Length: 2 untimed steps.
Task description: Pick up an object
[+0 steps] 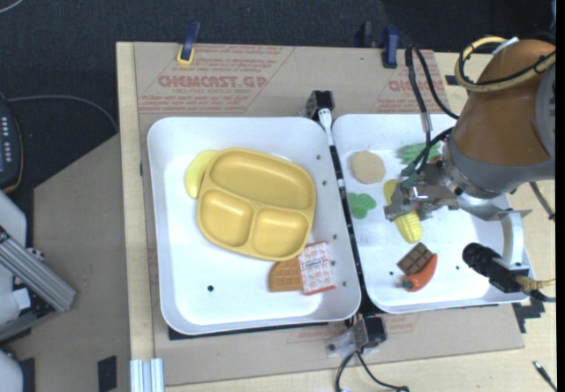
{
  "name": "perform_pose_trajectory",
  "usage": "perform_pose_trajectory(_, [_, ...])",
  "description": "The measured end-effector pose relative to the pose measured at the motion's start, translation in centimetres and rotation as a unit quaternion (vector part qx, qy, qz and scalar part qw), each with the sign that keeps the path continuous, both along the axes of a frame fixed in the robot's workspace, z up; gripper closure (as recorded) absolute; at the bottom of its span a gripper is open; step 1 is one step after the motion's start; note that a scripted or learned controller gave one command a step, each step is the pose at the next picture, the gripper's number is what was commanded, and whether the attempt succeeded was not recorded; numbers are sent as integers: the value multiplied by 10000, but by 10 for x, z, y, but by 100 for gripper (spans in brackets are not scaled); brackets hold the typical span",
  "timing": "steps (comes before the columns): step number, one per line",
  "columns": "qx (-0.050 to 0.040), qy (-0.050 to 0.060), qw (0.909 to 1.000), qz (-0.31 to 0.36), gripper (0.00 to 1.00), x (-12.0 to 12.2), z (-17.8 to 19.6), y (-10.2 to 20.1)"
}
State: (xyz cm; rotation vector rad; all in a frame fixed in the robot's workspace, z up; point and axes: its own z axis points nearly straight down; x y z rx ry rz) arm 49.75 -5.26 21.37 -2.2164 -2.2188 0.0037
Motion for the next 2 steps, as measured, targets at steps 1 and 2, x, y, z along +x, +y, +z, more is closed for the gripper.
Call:
perform_pose_trajectory(1, [-14, -45, 10000, -4, 100, -1, 21, -3])
perform_pose_trajectory(2, [-7, -8, 10000, -8, 100, 0, 3, -8])
